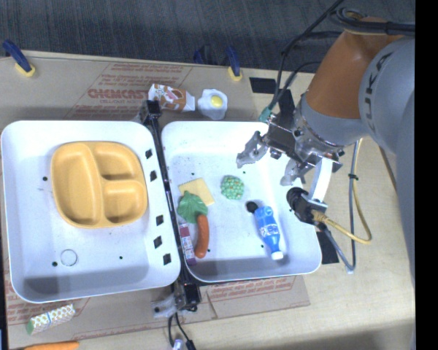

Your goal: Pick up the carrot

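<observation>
Cardboard-topped bench, two white bins. Right bin (292, 257): carrot (201, 237) near-left against divider wall, green top just far of it, touching cheese (198, 190). Gripper (271, 162) spread, empty, hovering at far-right; well apart from carrot. Bottle (269, 230) & peas (232, 187) between. Probably pre-approach.

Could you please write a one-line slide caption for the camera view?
Open two-finger gripper above right white bin; orange carrot with green top lies untouched near its left wall.

yellow tray (98, 182) in left bin (22, 217) | blue bottle (268, 230), green ball (233, 187), cheese slice (196, 190) in right bin (226, 138)
</observation>
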